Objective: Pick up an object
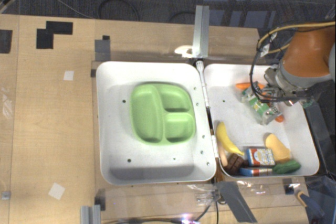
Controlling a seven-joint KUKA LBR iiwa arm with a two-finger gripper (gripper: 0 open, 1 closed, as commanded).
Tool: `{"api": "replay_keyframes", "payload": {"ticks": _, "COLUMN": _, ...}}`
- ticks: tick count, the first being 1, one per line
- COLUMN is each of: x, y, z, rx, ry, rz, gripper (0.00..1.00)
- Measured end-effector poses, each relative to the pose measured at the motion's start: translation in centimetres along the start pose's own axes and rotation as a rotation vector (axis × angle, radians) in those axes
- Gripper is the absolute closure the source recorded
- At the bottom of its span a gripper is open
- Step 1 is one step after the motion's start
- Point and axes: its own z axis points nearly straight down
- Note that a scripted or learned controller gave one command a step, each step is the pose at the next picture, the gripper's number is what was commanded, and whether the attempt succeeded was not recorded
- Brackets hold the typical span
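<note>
1. Wooden bench (47,128) carries two shallow white bins; left bin (113,165) holds a green sectioned plastic tray (161,113).
2. Right bin (231,78): yellow banana (227,139), small carton (260,157), green and orange toys along the front edge.
3. Gripper (268,111) low near the back-right corner, over a small green-and-orange item (251,94); grip state cannot be told.
4. Advice: centre over one item, descend straight, close firmly, lift slowly.
</note>
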Motion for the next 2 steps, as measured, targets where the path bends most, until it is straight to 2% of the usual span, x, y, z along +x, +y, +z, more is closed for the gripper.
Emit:
{"api": "replay_keyframes", "payload": {"ticks": 1, "x": 0.0, "y": 4.7, "z": 0.0, "rx": -0.003, "ry": 0.0, "rz": -0.011, "gripper": 0.0}}
{"api": "replay_keyframes", "payload": {"ticks": 2, "x": 2.9, "y": 5.9, "z": -0.1, "rx": 0.0, "ry": -0.001, "rz": 0.051, "gripper": 0.0}}
